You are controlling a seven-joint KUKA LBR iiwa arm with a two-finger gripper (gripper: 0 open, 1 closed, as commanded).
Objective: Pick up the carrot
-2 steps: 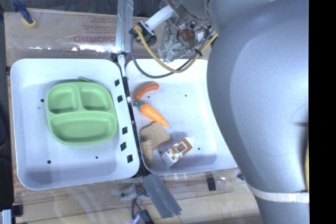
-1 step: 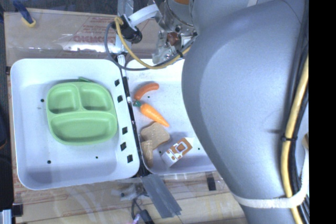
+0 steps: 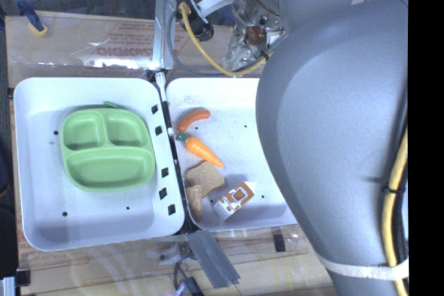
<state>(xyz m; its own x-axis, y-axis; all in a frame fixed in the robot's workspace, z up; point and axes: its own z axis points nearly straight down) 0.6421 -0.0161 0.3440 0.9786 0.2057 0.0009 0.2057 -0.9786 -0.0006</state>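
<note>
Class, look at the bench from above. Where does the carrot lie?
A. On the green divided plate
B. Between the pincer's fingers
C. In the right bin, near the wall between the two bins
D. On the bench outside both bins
C: the carrot lies on the floor of the right bin, close to the dividing wall, just below the sausage.

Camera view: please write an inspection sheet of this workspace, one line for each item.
Surface: two white bins side by side, left bin, right bin.
Job's things: carrot lies in the right bin, near the divider, untouched.
Clutter: sausage, bread slice and small carton in the right bin; green divided plate in the left bin.
Grippers: gripper above the right bin's far edge.
Cables: yellow cable loops by the wrist.
Surroundings: plastic sheet behind the bins.
</note>
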